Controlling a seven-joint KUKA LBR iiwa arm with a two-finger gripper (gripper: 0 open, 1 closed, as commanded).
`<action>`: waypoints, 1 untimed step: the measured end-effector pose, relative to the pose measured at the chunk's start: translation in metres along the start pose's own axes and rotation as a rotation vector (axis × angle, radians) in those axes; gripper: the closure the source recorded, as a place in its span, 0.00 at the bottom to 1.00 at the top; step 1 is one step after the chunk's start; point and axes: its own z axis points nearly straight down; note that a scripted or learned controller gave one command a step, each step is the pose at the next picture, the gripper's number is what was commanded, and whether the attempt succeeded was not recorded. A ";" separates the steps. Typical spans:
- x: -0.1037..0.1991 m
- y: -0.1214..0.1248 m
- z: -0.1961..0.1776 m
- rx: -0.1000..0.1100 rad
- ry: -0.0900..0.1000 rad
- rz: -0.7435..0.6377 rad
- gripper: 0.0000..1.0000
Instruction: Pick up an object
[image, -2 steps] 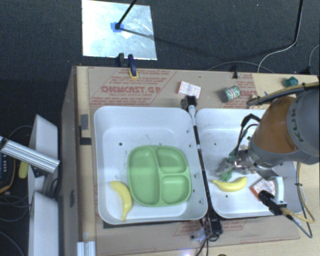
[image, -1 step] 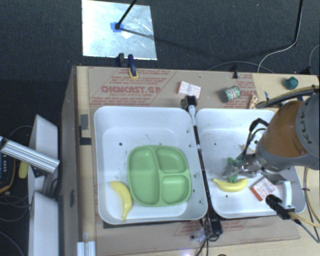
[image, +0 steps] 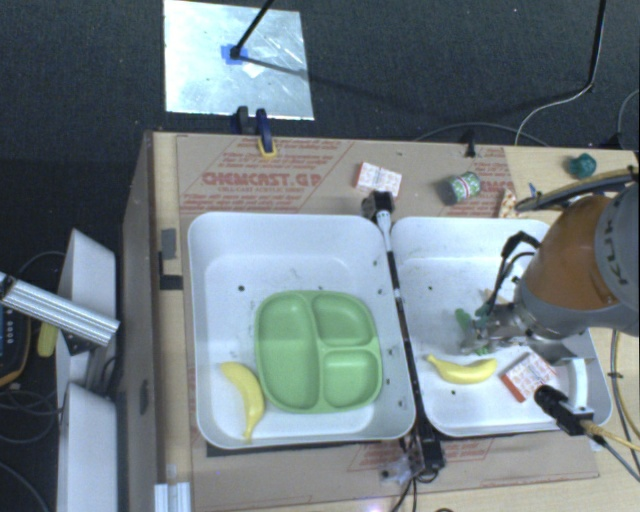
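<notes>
- Camera view: my pincer (image: 487, 332) hangs low in the right bin (image: 440, 245), just above the banana (image: 462, 370); a green thing (image: 464, 320) is beside it.
- Its grip I cannot tell.
- I judge this the reaching step; next, centre over the banana, then descend.

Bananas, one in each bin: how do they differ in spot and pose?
The left-bin banana lies at the near left corner, running near-to-far, touching the green divided plate. The right-bin banana lies crosswise, curved ends up, just below the gripper, with a small red-and-white packet to its right. Both are yellow, similar in size, and lie flat on the bin floor.
</notes>
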 end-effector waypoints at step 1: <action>0.076 0.018 -0.090 0.000 0.000 -0.002 1.00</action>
